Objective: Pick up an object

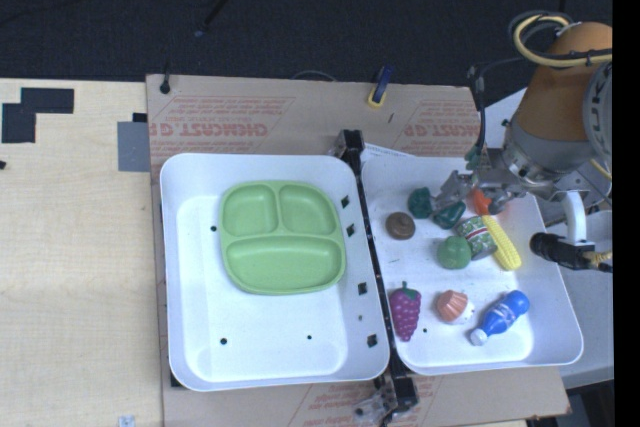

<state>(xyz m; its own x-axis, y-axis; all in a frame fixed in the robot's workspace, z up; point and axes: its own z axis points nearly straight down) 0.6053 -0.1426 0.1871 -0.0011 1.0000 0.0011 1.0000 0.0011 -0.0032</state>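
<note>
Over the right bin (560,345), the arm (560,105) reaches down, wrist low

I see the gripper (470,195) over the right bin's (560,340) far side. Just below it lie a can (477,237), corn (501,243) and ball (453,253); nearer me, grapes (404,310) and a bottle (500,316). Far to its left, a plate (281,237) sits in the left bin (190,315). Something small, perhaps touching the gripper, I can't make out.

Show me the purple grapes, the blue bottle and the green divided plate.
purple grapes (405,311): camera view, middle of the bunch.
blue bottle (503,313): camera view, on its blue body.
green divided plate (283,237): camera view, on the ridge between its compartments.
</note>
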